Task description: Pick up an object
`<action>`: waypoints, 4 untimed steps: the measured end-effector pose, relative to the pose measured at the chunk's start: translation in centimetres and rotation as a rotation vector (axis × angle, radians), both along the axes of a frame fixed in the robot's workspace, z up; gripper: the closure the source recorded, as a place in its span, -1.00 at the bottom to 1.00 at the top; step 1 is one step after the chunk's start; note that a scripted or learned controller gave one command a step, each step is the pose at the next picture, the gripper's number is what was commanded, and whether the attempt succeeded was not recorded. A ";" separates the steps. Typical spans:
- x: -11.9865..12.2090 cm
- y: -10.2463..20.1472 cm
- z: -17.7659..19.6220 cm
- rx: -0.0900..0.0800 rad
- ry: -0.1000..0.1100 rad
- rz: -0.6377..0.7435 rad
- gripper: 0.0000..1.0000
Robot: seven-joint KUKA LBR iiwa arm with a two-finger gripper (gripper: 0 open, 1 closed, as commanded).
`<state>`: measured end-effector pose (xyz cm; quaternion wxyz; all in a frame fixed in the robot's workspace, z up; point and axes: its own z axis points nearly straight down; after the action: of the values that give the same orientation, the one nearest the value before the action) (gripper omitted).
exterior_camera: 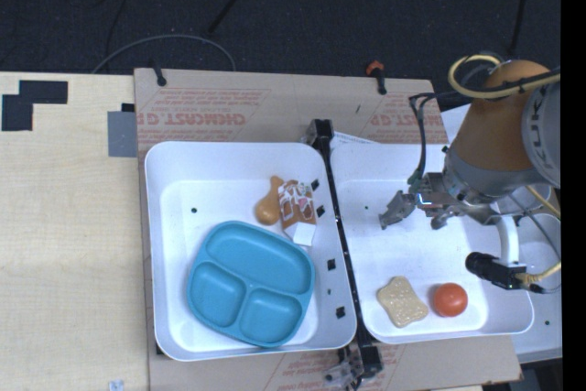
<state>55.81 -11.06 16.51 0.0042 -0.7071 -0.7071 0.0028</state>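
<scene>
Right now my gripper hangs with fingers apart in the right bin, mid-frame; I'd steer toward the tomato at lower right, centring before closing

I have one fixed camera mounted above the bench, looking down at a slant so the bench's far edge and the dark floor with cables sit toward 12 o'clock. It stands far enough back to take in both white bins whole: the left bin toward 8 o'clock of centre, the right bin toward 4 o'clock. The arm enters my view from 3 o'clock.
</scene>
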 end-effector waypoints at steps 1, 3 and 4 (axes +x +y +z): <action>0.4 0.5 -4.6 0.000 -0.001 -0.001 -1.00; 0.4 0.5 -6.7 -0.001 -0.005 -0.006 1.00; 0.6 1.4 -1.1 -0.002 -0.012 0.001 1.00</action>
<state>56.39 -9.66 15.45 -0.0006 -0.7066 -0.7077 -0.0009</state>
